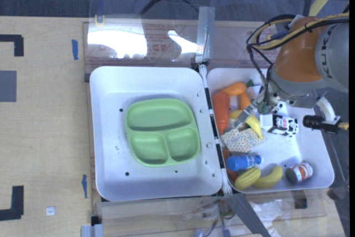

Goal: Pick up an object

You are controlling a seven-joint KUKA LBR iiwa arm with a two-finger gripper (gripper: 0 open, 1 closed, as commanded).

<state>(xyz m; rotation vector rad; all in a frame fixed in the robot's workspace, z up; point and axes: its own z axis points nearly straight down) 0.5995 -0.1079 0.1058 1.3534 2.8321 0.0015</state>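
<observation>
Camera view shows the two-finger gripper [250, 117] low in the right white plastic bin [316, 152], its tip among a heap: a small yellow banana-shaped toy [251, 122], a speckled soft cloth pouch [242, 140] just below it, and a smooth orange carrot-shaped toy [221, 110] to its left. I cannot tell if its fingers are apart or closed. I judge it should take one piece only, closing across the narrow, hard banana, not the limp pouch.
</observation>
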